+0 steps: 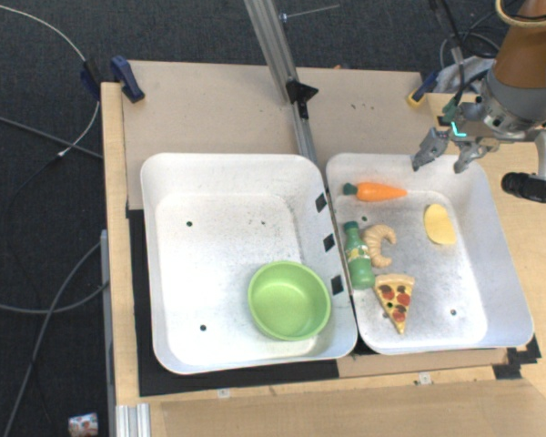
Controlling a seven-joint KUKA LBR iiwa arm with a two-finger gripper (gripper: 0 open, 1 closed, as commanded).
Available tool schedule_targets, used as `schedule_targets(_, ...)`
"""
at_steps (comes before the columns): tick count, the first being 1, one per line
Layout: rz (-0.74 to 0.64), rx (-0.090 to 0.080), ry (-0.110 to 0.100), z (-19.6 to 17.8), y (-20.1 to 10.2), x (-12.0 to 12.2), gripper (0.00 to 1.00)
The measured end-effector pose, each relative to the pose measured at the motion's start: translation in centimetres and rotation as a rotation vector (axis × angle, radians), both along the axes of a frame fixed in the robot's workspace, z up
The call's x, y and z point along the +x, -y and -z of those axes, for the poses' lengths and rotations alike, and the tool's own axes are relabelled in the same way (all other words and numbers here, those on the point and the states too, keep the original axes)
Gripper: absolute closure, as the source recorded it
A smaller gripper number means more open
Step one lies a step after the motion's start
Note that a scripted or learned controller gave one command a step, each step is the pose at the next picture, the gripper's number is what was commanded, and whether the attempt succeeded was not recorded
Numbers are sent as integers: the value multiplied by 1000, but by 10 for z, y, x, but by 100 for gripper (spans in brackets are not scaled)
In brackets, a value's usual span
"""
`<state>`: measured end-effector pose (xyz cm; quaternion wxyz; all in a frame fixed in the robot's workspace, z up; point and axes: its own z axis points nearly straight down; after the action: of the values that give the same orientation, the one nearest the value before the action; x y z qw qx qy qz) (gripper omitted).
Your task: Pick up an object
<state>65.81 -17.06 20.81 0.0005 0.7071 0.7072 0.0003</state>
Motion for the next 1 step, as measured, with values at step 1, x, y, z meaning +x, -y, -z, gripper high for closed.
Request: schedule_targets(1, 0, 0, 0, 0, 0, 0, 0)
